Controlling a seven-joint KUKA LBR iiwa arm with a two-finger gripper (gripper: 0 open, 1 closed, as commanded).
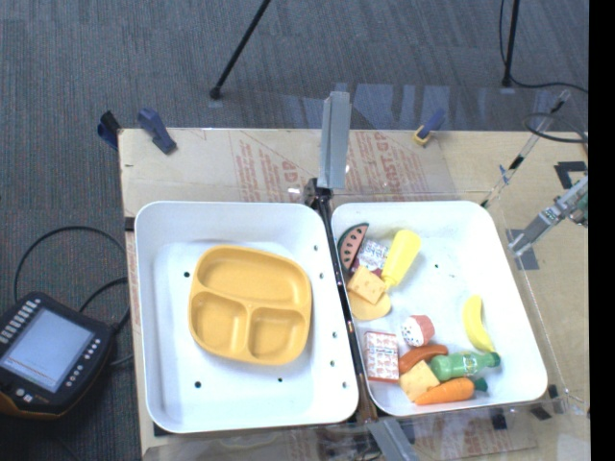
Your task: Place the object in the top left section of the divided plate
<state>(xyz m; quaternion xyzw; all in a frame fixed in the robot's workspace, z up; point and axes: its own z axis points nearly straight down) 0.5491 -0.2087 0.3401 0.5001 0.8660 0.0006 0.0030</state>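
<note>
Progress: nothing placed yet | divided plate sits bare in your left bin, all 3 sections open | candidate toy foods (banana, carrot) lie in the right bin | tool: state cannot be told | left: pick, carry, place.

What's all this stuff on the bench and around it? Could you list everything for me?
Bins: 2, white, side by side on the bench.
Divided plate: 1, yellow, in the left bin.
Toy foods, all in the right bin:
Watermelon slice: 1, red and green, top left corner.
Corn cob: 1, yellow, beside the watermelon.
Banana: 1, yellow, right side.
Carrot: 1, orange, bottom.
Bottle: 1, green, above the carrot.
Cheese wedges: 2, yellow.
Handheld control pad: 1, dark with a screen, on the floor left of the bench.
Clamps: blue, at the bench's far edge.
</note>
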